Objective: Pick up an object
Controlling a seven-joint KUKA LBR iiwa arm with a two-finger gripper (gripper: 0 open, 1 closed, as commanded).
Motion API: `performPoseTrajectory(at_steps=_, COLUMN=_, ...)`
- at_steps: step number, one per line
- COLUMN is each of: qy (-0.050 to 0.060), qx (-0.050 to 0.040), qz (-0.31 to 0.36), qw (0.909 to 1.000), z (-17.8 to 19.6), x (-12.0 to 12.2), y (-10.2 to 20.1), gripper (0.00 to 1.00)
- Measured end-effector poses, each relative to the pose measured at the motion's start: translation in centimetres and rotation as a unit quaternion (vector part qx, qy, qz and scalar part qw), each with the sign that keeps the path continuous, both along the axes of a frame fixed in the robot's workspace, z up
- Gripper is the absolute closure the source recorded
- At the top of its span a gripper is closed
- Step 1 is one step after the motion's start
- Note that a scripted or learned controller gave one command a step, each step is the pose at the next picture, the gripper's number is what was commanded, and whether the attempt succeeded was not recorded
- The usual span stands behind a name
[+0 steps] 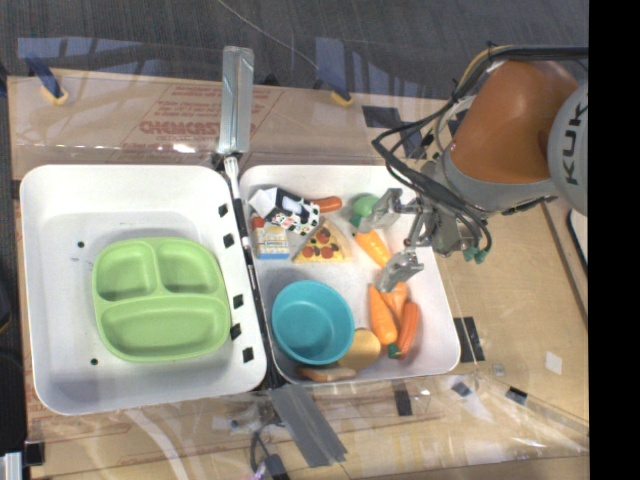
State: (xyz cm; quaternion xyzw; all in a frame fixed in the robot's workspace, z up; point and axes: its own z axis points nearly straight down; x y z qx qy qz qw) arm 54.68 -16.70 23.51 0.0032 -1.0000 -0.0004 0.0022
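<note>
Approach step: gripper hovers, jaws spread and empty, over the right bin's carrots; next needs descent and closing.

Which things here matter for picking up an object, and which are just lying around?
Job: gripper; right bin's carrots, pizza slice, blue bowl, cow-patterned carton.
Lying about: green divided plate in left bin; taped cardboard.
</note>
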Motion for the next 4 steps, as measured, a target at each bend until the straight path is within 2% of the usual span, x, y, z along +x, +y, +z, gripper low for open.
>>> performPoseTrajectory(at_steps=1, qy=-0.002, qx=0.0000, qz=-0.015, qw=0.9999, z=-14.2, x=-4.4, y=-3.5, gripper=0.00)
performPoseTrajectory(at_steps=2, qy=-0.001, qx=0.0001, qz=-0.009, qw=1.0000, z=-13.4, x=-4.3, y=-3.3, gripper=1.00)
performPoseTrajectory(at_steps=3, qy=-0.001, qx=-0.0008, qz=-0.166, qw=0.9861, z=-7.0, x=-1.0, y=-2.4, gripper=1.00)
performPoseTrajectory(at_steps=4, qy=-0.003, qx=0.0005, qz=0.267, qw=0.9637, z=-0.5, x=-2.0, y=-0.3, gripper=1.00)
